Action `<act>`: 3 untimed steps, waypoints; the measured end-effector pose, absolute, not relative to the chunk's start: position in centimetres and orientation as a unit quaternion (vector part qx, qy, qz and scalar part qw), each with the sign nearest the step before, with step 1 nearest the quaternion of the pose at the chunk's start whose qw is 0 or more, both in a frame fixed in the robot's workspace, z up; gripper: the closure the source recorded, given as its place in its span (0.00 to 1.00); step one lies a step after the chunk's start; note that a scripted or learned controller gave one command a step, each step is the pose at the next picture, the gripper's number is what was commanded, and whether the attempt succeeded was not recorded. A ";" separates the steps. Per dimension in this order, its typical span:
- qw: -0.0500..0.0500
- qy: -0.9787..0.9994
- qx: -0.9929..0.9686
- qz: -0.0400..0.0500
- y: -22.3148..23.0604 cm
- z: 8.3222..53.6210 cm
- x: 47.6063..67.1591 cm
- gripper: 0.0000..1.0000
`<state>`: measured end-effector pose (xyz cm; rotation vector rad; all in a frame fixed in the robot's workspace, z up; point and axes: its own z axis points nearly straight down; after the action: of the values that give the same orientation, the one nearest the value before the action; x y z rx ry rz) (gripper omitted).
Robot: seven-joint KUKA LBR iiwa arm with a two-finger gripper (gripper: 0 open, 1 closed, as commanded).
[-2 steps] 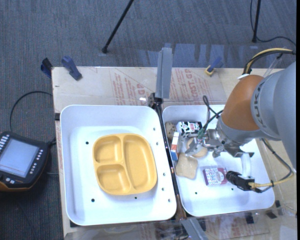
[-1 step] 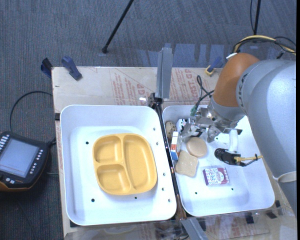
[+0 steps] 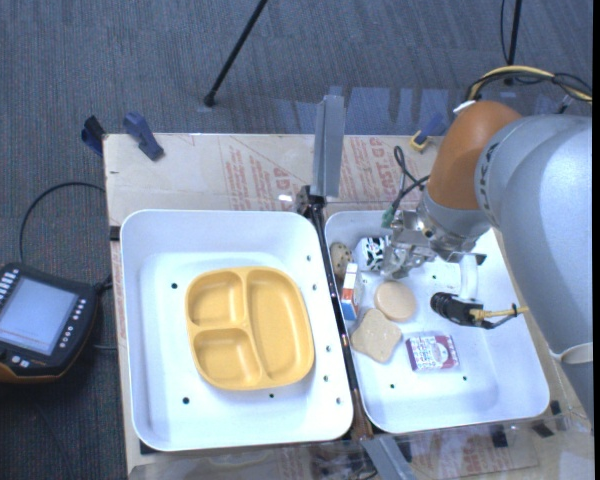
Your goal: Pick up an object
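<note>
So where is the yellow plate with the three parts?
The yellow plate lies in the middle of the left bin in the camera view, away from the toast slice and the other small things in the right bin.

The scene is evenly and fairly brightly lit, seemingly from overhead, with soft, short shadows. The two white bins (image 3: 140, 268) come close to washing out, and the right bin's floor (image 3: 480, 378) reads as almost flat white. The yellow tray (image 3: 250, 326) shows gentle shading in its compartments. The grey arm (image 3: 545, 218) carries a broad soft highlight at the right of the frame. Detail is a little soft overall; small items near the claw (image 3: 405, 253) are hard to resolve. The carpet at the top looks dim and grainy.
</note>
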<state>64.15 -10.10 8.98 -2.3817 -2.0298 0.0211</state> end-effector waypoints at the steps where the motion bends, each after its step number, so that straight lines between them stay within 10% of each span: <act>1: 0.008 -0.649 -0.761 0.008 -10.1 8.9 64.0 0.00; 2: 0.008 -0.651 -0.759 0.010 -10.0 9.6 64.1 1.00; 3: 0.009 -0.651 -0.759 0.010 -10.0 9.6 64.1 0.00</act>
<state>64.09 -9.97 9.56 -2.3703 -2.0342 0.0305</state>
